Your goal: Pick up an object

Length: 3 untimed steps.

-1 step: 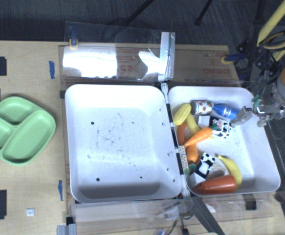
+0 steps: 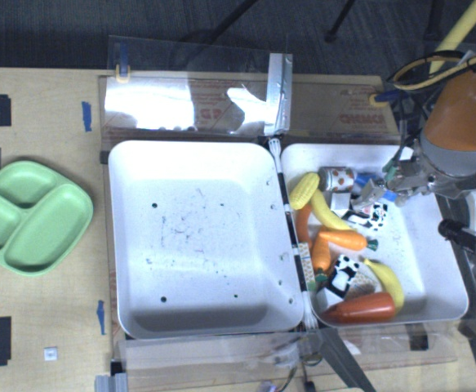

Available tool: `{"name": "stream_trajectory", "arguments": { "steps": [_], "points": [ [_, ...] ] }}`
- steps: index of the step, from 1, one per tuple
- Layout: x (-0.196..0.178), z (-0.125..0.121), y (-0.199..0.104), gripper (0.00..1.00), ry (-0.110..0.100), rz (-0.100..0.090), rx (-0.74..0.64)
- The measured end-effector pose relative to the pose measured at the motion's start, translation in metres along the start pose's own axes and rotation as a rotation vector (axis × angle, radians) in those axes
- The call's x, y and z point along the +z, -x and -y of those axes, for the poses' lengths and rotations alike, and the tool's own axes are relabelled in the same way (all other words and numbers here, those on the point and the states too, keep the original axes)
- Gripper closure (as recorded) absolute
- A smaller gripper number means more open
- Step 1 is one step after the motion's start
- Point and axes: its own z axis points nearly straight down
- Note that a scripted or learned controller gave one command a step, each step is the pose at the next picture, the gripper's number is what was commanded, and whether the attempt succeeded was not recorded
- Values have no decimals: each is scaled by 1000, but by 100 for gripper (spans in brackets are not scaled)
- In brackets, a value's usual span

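The right white bin [image 2: 428,256] holds a heap of toy food along its left side: a yellow corn cob [image 2: 304,188], a banana [image 2: 327,212], an orange carrot [image 2: 342,240], a black-and-white cow-print block [image 2: 345,274], a second banana [image 2: 388,281] and a red sausage-like piece [image 2: 362,306]. My gripper [image 2: 371,194] reaches in from the right and hangs low over the far middle of this bin. It sits just above another cow-print piece [image 2: 375,213] and beside a small tin [image 2: 336,178]. Nothing is clearly seen between its fingers.
The left white bin [image 2: 197,235] lies beside the right one, and they share a raised middle rim. A green divided plate [image 2: 30,216] rests on the wooden bench at far left. A clear plastic panel [image 2: 193,96] stands behind the left bin. Cables and a yellow hose hang at top right.
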Motion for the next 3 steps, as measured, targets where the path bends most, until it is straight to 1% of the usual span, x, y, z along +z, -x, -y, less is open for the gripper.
{"name": "stream_trajectory", "arguments": {
  "steps": [1, 2, 3],
  "points": [
    [33, -49, 24, 0, 23, 7, 243],
    [39, -54, 25, 0, 16, -3, 418],
    [21, -58, 25, 100, 30, 0, 418]
  ]
}}
